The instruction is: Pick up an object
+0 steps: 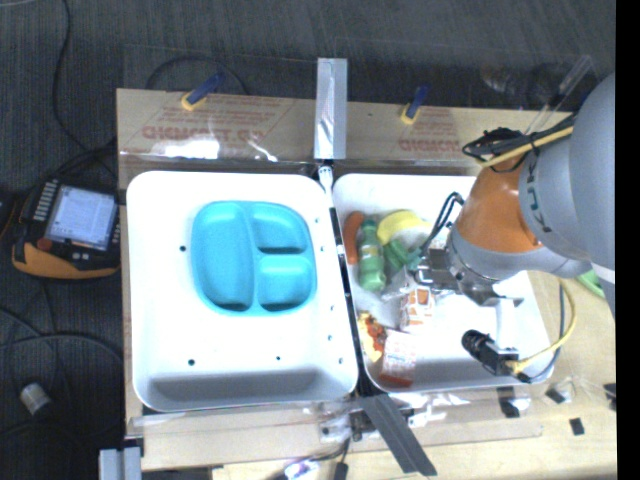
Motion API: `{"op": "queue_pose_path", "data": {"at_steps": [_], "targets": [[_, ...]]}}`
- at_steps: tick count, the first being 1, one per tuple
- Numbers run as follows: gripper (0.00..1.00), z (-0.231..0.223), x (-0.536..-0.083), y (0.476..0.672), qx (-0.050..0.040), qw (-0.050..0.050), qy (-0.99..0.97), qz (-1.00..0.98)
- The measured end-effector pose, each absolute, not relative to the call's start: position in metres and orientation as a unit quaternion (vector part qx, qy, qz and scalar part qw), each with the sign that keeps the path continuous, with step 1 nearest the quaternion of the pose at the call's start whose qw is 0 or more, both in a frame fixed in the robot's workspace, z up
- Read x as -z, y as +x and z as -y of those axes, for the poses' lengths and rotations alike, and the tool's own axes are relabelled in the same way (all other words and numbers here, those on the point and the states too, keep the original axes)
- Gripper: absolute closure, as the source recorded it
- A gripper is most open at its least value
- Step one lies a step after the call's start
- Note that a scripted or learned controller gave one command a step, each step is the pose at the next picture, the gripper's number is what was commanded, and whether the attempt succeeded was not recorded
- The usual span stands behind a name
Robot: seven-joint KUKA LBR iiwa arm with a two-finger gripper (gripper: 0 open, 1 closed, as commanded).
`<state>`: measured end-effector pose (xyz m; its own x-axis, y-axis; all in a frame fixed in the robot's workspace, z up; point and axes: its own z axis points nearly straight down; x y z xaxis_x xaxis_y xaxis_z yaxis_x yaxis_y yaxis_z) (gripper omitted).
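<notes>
The right bin (520,328) holds a pile of small items along its left side. Among them are a yellow rounded object (400,223), a green bottle (370,258), an orange-red piece (352,234), a white and red carton (416,308) and another carton (396,352) near the front. My gripper (422,278) reaches down into this pile, just right of the green bottle and above the white and red carton. The grey wrist with its orange band (500,216) covers the gripper from above, so what it touches is hidden.
The left bin (160,368) contains a blue divided plate (255,256). A metal divider (330,108) stands at the back between the bins. Cables (540,353) hang off the arm over the right bin's front right. A handheld device (75,223) lies off the bench at left.
</notes>
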<state>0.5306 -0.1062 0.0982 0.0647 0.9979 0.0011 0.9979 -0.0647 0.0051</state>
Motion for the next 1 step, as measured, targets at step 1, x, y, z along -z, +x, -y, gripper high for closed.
{"op": "queue_pose_path", "data": {"at_steps": [1], "targets": [[1.00,0.0922,-0.1824,0.5376,0.0021,-0.001,0.719,-0.695]]}}
